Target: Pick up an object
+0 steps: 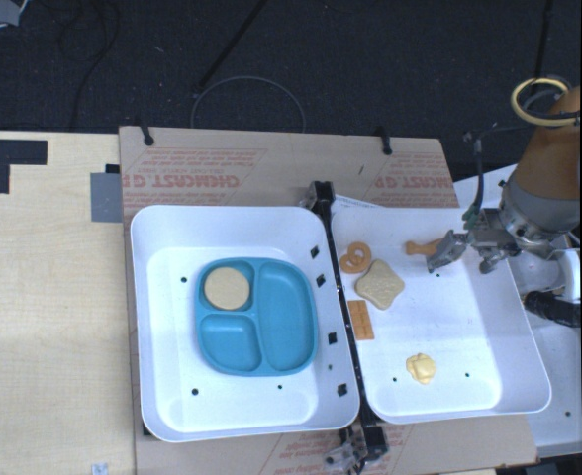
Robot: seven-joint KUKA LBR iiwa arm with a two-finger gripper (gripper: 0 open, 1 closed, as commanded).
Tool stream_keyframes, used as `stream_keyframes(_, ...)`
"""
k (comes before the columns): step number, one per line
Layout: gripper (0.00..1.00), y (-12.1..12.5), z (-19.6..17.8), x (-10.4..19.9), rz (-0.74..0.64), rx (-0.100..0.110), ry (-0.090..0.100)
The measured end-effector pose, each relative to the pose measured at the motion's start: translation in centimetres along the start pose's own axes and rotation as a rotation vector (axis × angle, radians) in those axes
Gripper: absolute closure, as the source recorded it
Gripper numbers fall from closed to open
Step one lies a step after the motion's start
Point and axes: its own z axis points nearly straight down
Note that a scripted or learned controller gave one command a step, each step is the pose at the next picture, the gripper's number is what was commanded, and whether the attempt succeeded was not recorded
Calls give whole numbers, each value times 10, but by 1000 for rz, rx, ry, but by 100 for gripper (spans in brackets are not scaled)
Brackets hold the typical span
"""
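Lying nearest the camera in the right bin (529, 389) is a yellow lump (421, 367); farther back sit a tan bread-like slice (380, 285), a pretzel (355, 258) and a small orange piece (419, 249). Whether the gripper (447, 252), low beside that piece, is clenched cannot be told. A blue divided tray (271, 320) holding a round cracker (227, 287) lies in the left bin (157, 364).

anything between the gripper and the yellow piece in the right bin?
Camera view: only bare white bin floor between the gripper and the yellow piece. The pretzel and tan piece lie off to the left of that stretch.
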Motion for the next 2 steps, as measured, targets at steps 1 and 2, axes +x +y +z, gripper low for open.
stream_keyframes(1, 0, 3, -8, 0, -2, -14, -3)
stream_keyframes(2, 0, 7, 50, 8, -4, -7, -1)
